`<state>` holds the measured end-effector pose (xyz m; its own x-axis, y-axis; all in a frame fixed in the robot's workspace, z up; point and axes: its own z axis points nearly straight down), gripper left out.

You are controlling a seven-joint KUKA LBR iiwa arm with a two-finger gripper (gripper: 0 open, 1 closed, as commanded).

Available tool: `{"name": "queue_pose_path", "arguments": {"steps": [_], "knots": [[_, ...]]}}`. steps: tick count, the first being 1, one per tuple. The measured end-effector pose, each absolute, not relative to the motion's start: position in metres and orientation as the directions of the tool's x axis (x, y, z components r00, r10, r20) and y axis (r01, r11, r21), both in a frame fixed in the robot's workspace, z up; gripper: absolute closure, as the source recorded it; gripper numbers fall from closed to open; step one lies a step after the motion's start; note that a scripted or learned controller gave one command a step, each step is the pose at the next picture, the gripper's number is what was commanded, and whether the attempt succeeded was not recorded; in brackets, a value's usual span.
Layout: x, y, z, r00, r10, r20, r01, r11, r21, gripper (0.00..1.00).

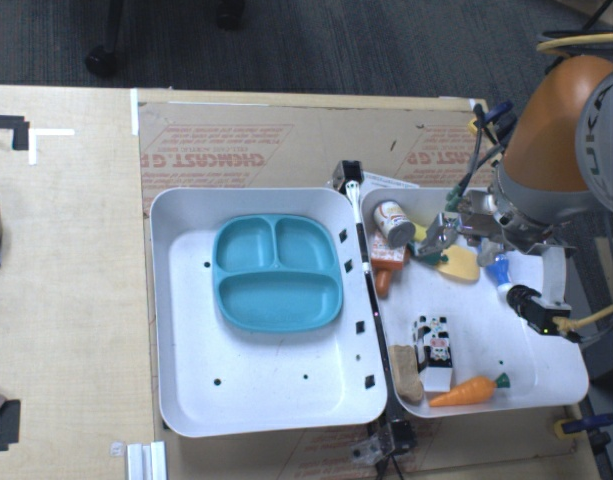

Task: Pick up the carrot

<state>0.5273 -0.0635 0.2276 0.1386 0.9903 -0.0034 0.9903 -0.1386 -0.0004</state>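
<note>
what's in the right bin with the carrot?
The right bin holds the carrot at its near edge, a black-and-white toy, a can, an orange bottle and a yellow piece. The gripper and arm cover part of its far corner.

- You can read red block lettering on the cardboard sheet (286, 143) under the bins; it appears mirrored or upside down from this camera, at the upper left and again at the upper right, and seems to spell "CHEMCAST GP", though the letters are faint.
- On the arm's grey shell (601, 138) at the right edge you see part of dark lettering, "UK", cut off by the frame.
- The small can (393, 222) and the black-and-white carton (434, 345) carry labels, too small for you to read.
</note>
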Motion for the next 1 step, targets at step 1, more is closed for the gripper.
{"name": "queue_pose_path", "arguments": {"steps": [1], "knots": [[0.5210, -0.1342, 0.1983, 0.060, 0.998, -0.002, 0.998, -0.060, -0.003, 0.00]]}}
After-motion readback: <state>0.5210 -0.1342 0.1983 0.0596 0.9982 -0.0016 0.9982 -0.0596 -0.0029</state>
